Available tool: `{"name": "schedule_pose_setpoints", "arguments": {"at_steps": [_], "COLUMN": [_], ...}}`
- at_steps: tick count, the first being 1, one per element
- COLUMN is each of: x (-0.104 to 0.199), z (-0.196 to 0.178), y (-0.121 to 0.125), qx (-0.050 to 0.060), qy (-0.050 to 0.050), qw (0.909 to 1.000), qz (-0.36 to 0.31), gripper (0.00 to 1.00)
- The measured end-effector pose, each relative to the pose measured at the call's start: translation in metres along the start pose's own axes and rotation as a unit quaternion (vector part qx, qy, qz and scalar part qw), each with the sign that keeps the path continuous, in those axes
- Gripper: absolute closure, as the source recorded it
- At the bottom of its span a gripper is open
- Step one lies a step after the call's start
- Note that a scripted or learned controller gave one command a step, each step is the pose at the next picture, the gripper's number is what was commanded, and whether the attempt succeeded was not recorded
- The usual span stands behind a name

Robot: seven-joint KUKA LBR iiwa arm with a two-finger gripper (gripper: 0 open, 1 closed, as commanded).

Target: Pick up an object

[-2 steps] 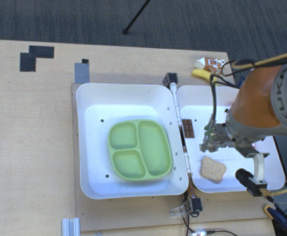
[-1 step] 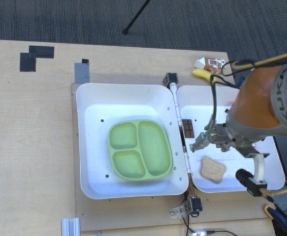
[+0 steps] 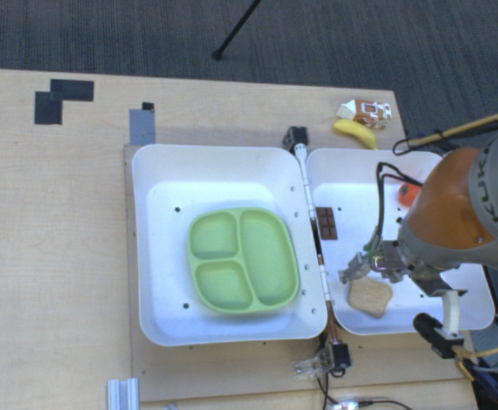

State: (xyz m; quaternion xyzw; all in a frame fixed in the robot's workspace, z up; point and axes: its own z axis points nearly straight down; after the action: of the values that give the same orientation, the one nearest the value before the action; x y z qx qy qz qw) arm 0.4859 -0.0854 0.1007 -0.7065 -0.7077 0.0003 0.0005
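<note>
Hand (image 3: 357, 270): metal fingers low in the right bin, just above the tan sponge-like block; whether they are spread or closed cannot be told, and nothing shows between them.
Arm (image 3: 454, 207): grey with an orange band, reaching in from the right over the right bin.
Tan block (image 3: 370, 298): lies on the floor of the right bin near its front edge, just beside the hand's tips.
Brown bar (image 3: 325, 223): flat in the right bin, close to the wall shared with the left bin.
Orange object (image 3: 408, 194): at the back of the right bin, partly hidden by the arm.
Right bin (image 3: 344, 175): white, shallow.
Left bin (image 3: 159, 254): white, holds a green divided plate (image 3: 243, 260) with three compartments.
Worktop (image 3: 52, 254): pale wood; a banana (image 3: 354, 131) and a small packet (image 3: 368, 109) lie behind the right bin.
</note>
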Motion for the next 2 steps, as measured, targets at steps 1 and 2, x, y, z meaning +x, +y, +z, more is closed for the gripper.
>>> {"name": "schedule_pose_setpoints", "arguments": {"at_steps": [1,2], "x": [0.001,-0.060], "z": [-0.010,-0.002], "y": [0.001,0.001], "qx": [-0.001,-0.002], "qy": [0.001,-0.001], "qw": [1.0000,1.0000], "qz": [-0.001,0.000], "gripper": [1.00,1.00]}}
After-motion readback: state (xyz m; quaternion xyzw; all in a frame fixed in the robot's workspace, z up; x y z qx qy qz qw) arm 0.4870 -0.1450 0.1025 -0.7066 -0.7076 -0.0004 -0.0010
